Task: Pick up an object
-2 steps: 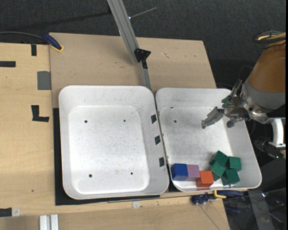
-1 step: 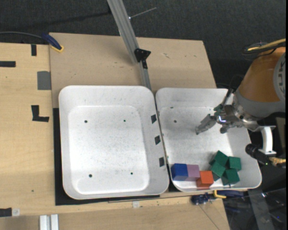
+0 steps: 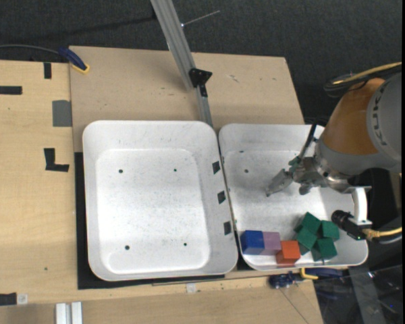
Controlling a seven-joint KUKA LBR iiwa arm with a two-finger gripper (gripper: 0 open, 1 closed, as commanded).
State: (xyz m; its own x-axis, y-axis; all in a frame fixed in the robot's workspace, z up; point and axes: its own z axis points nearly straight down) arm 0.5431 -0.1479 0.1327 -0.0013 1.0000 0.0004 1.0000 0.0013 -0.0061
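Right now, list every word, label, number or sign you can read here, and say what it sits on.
None can be read.
Arm: dark marks on the grey part at the frame edge, cut off and too blurred to read.
Blocks: plain colours, no print.
Bench: black tape shapes, not letters.

We cannot tell how the gripper (image 3: 283,181) fingers stand; the arm (image 3: 364,127) is cut off at the right edge.
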